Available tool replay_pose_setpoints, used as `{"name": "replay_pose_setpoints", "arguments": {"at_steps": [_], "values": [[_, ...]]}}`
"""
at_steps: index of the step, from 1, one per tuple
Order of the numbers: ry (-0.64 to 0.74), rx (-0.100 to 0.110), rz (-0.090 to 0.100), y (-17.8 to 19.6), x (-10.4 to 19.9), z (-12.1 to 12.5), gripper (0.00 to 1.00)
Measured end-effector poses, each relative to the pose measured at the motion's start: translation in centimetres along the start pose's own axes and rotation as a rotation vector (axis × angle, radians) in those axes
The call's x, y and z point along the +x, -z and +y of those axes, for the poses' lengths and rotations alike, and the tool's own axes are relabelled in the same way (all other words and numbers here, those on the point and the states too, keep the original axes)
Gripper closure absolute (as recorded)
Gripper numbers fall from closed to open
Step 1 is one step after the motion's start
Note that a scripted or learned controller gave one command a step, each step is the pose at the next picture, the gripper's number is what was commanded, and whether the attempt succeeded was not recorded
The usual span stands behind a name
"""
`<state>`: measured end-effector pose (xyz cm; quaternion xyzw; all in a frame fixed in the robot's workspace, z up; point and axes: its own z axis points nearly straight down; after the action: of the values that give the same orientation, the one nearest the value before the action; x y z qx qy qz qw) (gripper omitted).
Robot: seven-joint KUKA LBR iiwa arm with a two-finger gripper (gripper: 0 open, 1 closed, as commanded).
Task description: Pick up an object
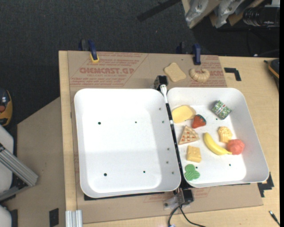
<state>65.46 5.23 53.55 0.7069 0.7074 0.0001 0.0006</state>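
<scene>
The right bin [248, 133] holds several small toy foods. Among them are a yellow wedge [182, 113], a strawberry [199, 120], a green patterned cube [220, 109], a pizza slice [188, 135], a banana [214, 144], a yellow corn-like piece [224, 133], a red ball-shaped fruit [236, 146], a yellow block [193, 154] and a green piece [191, 172]. My gripper [208, 12] hangs high at the top edge of the camera view. It is beyond the bench's far side, well away from every object, and nothing is seen in it.
The left bin [88, 146] lies beside the right one, their rims meeting in the middle. A toast slice [174, 72] and a curled pastry [199, 74] lie on the cardboard behind the right bin. Two blue clamps [92, 49] [196, 52] stand at the board's far edge.
</scene>
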Motion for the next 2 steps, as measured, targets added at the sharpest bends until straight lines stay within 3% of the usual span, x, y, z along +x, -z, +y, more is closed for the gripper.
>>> {"name": "replay_pose_setpoints", "arguments": {"at_steps": [1,2], "values": [[0.001,-0.006,-0.001,1.2,0.0,0.0,1.0],[0.004,0.005,0.003,0.1,2.7,-9.8,1.0]]}}
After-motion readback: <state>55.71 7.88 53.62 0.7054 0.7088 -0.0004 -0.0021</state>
